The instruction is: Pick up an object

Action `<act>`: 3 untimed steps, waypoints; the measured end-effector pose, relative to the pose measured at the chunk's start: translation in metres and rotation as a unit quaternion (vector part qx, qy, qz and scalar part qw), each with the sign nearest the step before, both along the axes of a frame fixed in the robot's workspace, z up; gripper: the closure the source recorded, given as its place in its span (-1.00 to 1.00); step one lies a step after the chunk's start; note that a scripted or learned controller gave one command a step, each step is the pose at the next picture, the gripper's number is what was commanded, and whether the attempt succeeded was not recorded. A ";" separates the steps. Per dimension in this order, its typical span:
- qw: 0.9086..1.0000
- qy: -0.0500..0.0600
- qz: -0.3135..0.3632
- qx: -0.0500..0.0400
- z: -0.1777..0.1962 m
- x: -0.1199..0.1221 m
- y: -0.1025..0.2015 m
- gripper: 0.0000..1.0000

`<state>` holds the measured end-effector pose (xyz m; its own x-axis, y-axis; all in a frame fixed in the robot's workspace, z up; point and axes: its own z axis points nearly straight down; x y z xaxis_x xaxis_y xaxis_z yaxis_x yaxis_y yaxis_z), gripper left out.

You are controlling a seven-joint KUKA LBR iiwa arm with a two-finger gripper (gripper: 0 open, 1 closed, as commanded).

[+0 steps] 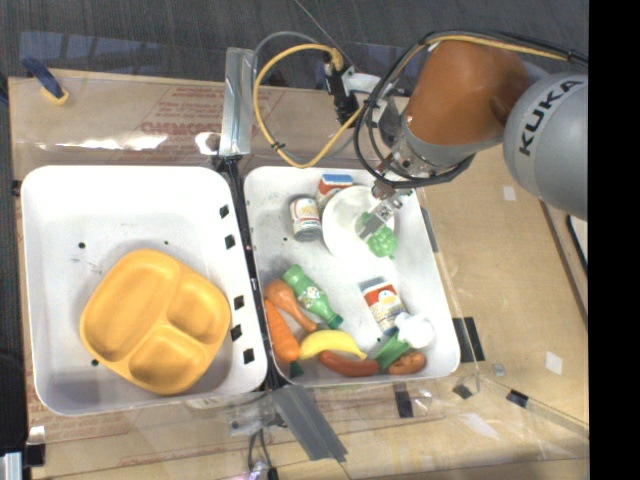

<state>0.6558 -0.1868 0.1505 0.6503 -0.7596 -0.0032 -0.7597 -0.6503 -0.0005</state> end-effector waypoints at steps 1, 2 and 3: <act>0.988 -0.002 0.152 -0.002 -0.004 -0.007 -0.002 1.00; 0.972 -0.005 0.235 -0.002 -0.006 -0.038 -0.022 1.00; 0.960 -0.002 0.281 0.000 0.007 -0.113 -0.022 1.00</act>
